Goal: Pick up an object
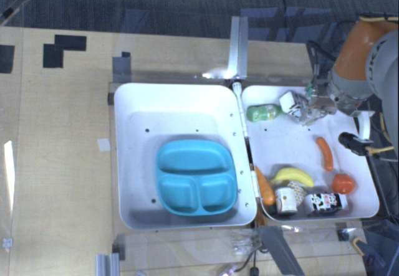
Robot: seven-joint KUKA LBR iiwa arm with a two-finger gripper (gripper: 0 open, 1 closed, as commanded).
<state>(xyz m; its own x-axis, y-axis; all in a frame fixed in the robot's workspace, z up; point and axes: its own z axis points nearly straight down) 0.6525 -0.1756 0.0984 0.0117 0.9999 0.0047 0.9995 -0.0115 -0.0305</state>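
The gripper (310, 108) is being held low in the right bin (365, 209), near a small white object (287, 101); its finger state cannot be told. That object is being judged light, rigid, best pinched across its sides.

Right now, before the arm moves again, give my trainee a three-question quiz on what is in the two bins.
1. True or false: the blue tray lies in the left bin.
2. Which thing lies nearest the gripper? A) tomato B) white cube C) banana
3. Fill in: the green thing lies against the right bin's ____ wall.

Key: 1 true; 2 B; 3 left
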